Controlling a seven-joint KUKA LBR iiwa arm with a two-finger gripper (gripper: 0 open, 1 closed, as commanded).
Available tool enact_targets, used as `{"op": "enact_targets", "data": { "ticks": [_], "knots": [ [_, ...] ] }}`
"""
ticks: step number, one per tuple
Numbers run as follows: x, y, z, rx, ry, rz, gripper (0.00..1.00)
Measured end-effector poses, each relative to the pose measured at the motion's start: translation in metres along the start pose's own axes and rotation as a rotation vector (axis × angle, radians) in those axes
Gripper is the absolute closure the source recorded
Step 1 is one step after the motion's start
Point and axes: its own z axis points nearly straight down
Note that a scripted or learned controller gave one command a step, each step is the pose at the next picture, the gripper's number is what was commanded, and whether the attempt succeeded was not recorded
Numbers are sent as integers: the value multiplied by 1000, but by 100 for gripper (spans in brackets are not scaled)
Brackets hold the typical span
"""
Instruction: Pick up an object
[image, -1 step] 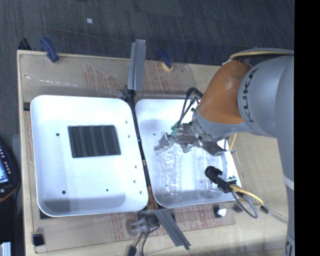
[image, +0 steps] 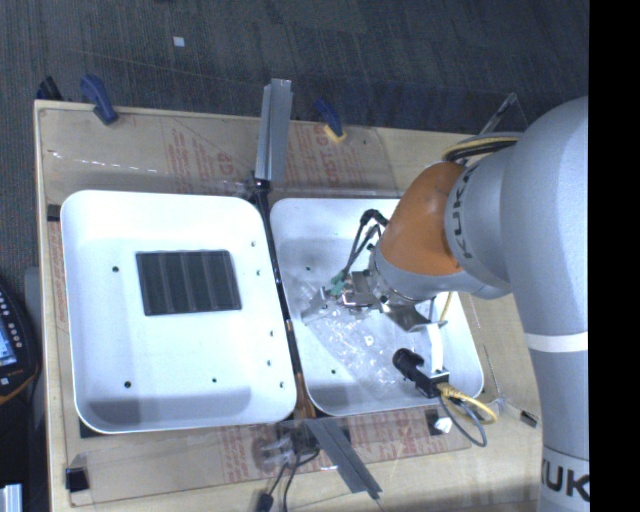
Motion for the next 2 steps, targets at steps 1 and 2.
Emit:
{"op": "enact_targets", "data": {
  "ticks": [1, 2],
  "knots": [
    [-58, -13, -38, 3, 1, 59, 0],
    [-33, 44, 12, 6, 1, 75, 0]
  ]
}}
